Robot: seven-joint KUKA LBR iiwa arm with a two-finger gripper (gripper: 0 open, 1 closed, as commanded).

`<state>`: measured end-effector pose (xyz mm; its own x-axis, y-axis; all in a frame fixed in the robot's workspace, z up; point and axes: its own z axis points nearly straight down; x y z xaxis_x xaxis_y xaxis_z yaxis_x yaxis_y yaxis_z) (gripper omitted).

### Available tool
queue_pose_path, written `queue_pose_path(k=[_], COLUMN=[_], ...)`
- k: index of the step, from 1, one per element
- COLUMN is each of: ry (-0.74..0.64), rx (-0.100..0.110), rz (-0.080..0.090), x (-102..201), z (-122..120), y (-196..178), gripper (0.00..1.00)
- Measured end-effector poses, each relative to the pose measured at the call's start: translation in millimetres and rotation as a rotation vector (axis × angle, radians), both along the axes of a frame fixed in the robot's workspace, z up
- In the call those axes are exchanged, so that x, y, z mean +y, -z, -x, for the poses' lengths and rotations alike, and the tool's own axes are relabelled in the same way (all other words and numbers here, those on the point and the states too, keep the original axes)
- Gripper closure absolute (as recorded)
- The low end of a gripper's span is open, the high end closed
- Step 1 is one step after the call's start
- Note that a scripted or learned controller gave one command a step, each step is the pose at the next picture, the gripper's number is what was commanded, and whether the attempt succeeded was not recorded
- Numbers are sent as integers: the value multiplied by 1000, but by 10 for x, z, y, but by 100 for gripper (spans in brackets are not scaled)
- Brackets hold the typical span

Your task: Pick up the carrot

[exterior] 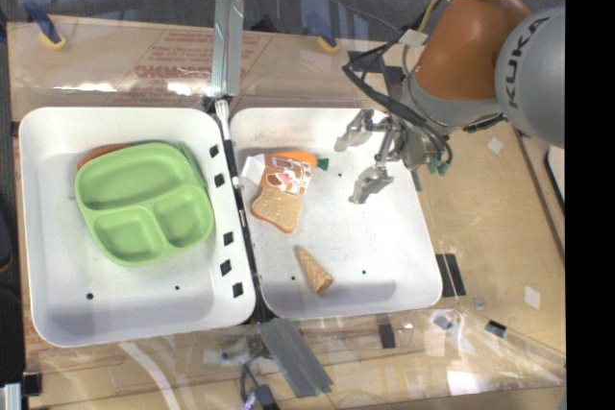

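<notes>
The carrot (pixel 302 156) lies in the right bin (pixel 404 245) near its back left, orange with a small green end pointing right. A printed snack packet (pixel 286 176) covers most of it. My gripper (pixel 362 160) hangs just to the right of the carrot's green end, over the bin's middle. Its two fingers (pixel 370 184) are spread apart, open, with nothing between them. The grey arm with its orange band reaches in from the upper right.
A bread slice (pixel 276 210) lies under the packet's lower edge, and a cone-shaped piece (pixel 314 270) sits nearer the front. The left bin (pixel 58 302) holds a green divided plate (pixel 146 203) over something red. A divider rail (pixel 231 206) separates the bins.
</notes>
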<state>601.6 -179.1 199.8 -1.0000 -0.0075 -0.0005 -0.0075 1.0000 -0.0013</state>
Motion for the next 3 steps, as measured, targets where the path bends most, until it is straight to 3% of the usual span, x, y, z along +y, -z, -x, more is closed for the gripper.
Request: queue_pose_path(k=[1, 2, 3], ry=[-285, -279, -285], rx=[4, 2, -2], rz=[-3, -4, -2], x=[175, 738, 745], z=[902, 832, 809], y=[671, 1090, 978], gripper=[0, 0, 100])
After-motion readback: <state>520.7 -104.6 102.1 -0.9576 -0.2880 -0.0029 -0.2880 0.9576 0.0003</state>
